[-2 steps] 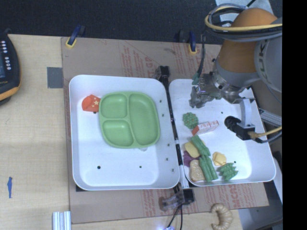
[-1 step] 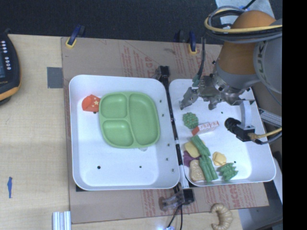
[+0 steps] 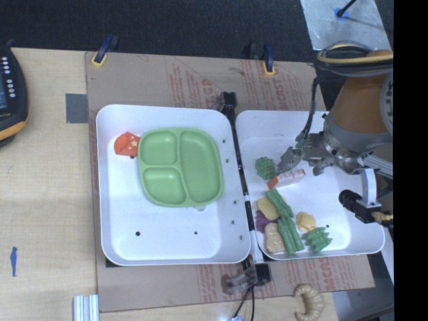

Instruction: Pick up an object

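Two white bins (image 3: 167,246) sat on cardboard over a wooden bench.
The gripper (image 3: 292,158) hovered above the tube (image 3: 287,176), which lay left-right; its grip couldn't be told.

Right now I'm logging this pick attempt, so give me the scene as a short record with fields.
left bin: green divided plate, red item touching the plate's left edge
right bin: broccoli, long green vegetables, yellow pieces, small toys
gripper: low over the right bin's upper part, beside the broccoli
grasp: nothing seen held
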`<state>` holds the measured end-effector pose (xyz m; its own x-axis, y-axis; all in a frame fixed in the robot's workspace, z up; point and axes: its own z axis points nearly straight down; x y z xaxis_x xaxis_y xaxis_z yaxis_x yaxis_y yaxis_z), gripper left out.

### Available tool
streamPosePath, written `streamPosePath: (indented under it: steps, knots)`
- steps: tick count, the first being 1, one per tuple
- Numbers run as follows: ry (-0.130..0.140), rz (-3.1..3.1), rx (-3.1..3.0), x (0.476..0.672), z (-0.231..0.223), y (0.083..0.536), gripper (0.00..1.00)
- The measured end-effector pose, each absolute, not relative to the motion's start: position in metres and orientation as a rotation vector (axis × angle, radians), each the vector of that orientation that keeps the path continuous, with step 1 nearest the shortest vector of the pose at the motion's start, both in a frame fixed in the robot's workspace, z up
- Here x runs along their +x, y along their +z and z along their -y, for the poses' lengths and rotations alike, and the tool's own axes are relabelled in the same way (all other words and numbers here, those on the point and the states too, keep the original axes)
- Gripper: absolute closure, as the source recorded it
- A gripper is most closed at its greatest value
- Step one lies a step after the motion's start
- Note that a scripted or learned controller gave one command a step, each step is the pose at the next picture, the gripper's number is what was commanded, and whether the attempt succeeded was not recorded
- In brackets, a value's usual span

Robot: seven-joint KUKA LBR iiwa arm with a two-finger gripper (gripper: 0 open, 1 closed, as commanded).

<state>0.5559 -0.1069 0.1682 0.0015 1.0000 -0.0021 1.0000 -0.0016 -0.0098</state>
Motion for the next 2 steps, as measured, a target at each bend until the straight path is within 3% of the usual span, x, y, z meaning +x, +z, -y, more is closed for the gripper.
streamPosePath:
  steps: [1, 2]
  knots:
    - [0.004, 2.226, -2.222, 0.641, 0.178, 0.088, 0.00]
    - [-0.009, 2.234, -2.218, 0.641, 0.139, 0.201, 0.00]
